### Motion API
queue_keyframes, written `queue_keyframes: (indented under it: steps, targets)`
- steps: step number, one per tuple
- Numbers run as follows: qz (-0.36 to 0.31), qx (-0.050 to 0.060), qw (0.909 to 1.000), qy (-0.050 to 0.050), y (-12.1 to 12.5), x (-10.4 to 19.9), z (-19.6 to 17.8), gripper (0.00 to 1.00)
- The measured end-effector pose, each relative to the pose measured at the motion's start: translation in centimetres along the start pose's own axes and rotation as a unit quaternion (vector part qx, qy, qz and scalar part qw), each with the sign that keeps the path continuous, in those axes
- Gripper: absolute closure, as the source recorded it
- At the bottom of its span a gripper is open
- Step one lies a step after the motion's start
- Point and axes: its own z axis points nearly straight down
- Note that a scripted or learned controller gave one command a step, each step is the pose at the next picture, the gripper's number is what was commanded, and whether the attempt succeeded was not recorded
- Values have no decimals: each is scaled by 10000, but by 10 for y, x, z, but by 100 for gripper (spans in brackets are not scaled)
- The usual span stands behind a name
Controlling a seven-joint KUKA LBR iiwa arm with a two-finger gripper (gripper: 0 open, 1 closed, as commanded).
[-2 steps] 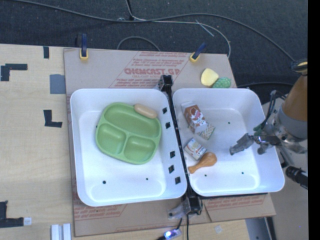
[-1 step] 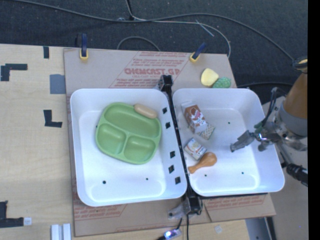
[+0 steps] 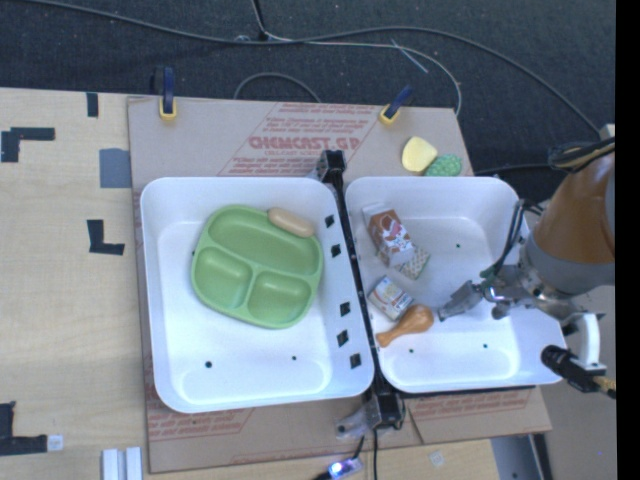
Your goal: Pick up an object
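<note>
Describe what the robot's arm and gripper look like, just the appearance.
The arm is a rounded grey body with a broad orange band above the wrist. Dark cables run along its side. The gripper at its end is small, dark grey metal with narrow fingers, reaching over the right white bin.

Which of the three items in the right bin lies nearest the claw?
The orange drumstick: its fat end points toward the claw, while the small packet and carton lie farther left.
</note>
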Motion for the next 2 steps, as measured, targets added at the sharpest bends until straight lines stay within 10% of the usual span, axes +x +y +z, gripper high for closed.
queue_keyframes:
  steps: [1,2]
  targets:
    - [2,-43,10000,-21,1,0,48,0]
    - [0,-50,10000,-27,1,0,37,100]
